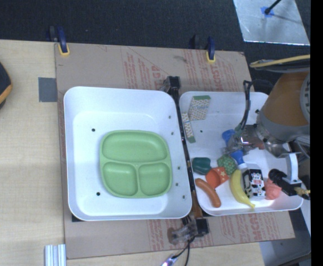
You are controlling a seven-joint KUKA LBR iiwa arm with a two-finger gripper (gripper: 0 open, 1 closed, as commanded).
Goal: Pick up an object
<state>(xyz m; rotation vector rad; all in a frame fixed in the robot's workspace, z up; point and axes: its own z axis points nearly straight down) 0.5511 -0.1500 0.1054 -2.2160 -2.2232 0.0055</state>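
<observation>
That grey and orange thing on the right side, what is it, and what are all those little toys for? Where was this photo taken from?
That is a robot arm. A computer program moves it, and its job here is to pick up one object. At its end is a pincer with two fingers; it reaches down into the right bin, but I cannot tell whether the fingers are open or shut, or whether they grip anything.

The photo comes from one camera fixed above the bench, looking down at a slant.

Two white bins sit side by side. The left bin holds a green plate with three sections. In the right bin lie small toys: a banana, a sausage, a little cow, something red-orange, dark green pieces and a blue piece near the pincer.
</observation>
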